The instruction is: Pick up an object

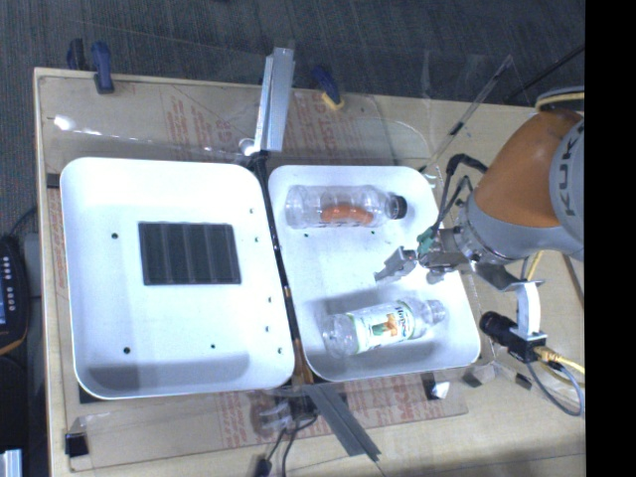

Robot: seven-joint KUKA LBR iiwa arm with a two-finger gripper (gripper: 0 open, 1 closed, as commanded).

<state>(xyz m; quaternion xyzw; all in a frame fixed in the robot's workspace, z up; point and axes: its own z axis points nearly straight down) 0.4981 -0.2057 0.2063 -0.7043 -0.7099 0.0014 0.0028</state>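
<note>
Two shallow white bins are seen side by side on the bench. The left bin (pixel 99 266) is occupied by one dark ribbed rectangular panel (pixel 189 253), lying flat near its middle. Two clear plastic bottles are held in the right bin (pixel 338 251): one with an orange label and dark cap (pixel 343 209) lies on its side along the far wall, and one with a green and white label (pixel 383 326) lies on its side near the front wall. The gripper (pixel 402 263) is positioned above the right bin's right side, between the two bottles and touching neither. Nothing is seen between its fingers; how wide they stand cannot be told.
</note>
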